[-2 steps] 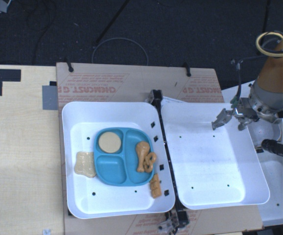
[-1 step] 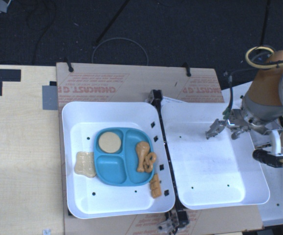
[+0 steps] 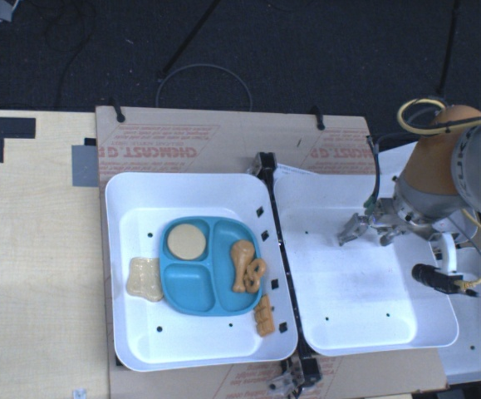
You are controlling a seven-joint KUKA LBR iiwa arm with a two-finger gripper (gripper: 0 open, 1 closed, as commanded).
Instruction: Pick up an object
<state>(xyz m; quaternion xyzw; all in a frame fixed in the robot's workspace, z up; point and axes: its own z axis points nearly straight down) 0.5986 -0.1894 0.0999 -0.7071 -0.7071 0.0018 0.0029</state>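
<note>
Low at the left bin's (image 3: 132,339) front edge lies a small tan pastry piece (image 3: 263,316); beside it a blue divided plate (image 3: 192,293) holds a round biscuit (image 3: 186,241) and a pretzel-like toy (image 3: 247,266); a pale bread slice (image 3: 144,278) touches its left rim; the gripper (image 3: 371,229) hovers over the right bin (image 3: 365,306), fingers spread, gripping nothing; its arm is cut off at right.

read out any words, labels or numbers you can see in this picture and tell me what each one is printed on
"CHEMCRZT" or similar, in red letters printed upside down on the cardboard sheet behind the left bin; the spelling is uncertain.
A second red print of the same kind on the cardboard behind the right bin, partly covered and too blurred to read.
Faint red print on the cardboard's front edge, unreadable.
</note>
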